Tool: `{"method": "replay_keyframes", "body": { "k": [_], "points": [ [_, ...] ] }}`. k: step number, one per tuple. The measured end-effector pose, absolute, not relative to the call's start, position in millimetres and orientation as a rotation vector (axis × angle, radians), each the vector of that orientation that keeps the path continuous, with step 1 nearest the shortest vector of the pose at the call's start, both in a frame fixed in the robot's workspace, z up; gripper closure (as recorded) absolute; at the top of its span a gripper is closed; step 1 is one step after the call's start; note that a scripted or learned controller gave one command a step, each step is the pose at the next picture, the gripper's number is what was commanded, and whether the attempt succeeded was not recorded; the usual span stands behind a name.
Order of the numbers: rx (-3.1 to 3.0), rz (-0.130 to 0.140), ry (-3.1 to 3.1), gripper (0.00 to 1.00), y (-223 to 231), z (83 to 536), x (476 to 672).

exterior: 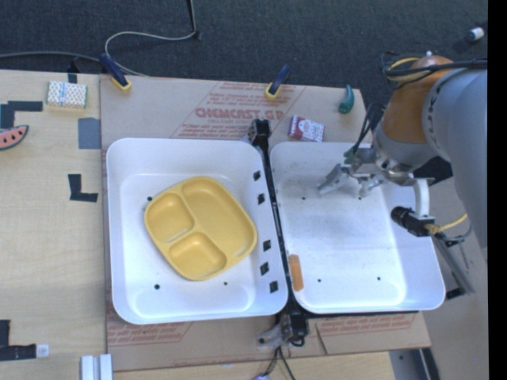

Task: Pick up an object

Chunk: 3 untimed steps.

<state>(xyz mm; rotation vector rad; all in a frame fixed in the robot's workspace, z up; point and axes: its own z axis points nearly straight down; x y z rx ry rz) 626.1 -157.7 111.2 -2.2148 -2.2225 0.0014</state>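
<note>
At the near edge of the bench, a dark metal clamp [283,335] grips the join between the two bins; just above it, along the left wall of the shallow white right-hand bin [412,291], lies a small orange stick-shaped object [295,271], lengthwise against the black divider strip [269,212], touching or nearly touching that wall; it lies well apart from the gripper. In the shallow white left-hand bin [127,275] rests a yellow plastic plate with three compartments [200,226], turned at a slant, near the middle of the bin floor and clear of all four walls. Farther back in the right-hand bin, the two-finger gripper [342,182] hangs over the upper part of the floor, its metal fingers [329,184] spread apart and pointing toward the left; nothing sits between them; the grey arm with its orange band [408,105] reaches in from the right behind it. Beyond the bins, on the brown cardboard sheet [182,109], a small red and white packet [306,128] lies just behind the right-hand bin; a yellow and blue clamp [277,83] and a green clamp [346,99] hold the sheet's far edge; another blue and yellow clamp [115,70] sits at its left corner. On the pale wooden bench [40,236] to the far left rests a small patterned block [66,95]; a black cable [150,36] trails over the dark carpet [317,14] beyond.
</note>
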Motion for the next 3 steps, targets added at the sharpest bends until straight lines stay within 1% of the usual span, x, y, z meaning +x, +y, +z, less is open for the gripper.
{"method": "replay_keyframes", "body": {
  "k": [1,2,3],
  "points": [
    [-2.213,0.0,-2.222,1.0,-156.7,120.5,626.2],
    [-2.213,0.0,-2.222,0.0,-156.7,120.3,626.1],
    [-2.21,-0.001,-2.222,1.0,-155.7,129.5,626.2]
  ]
}}
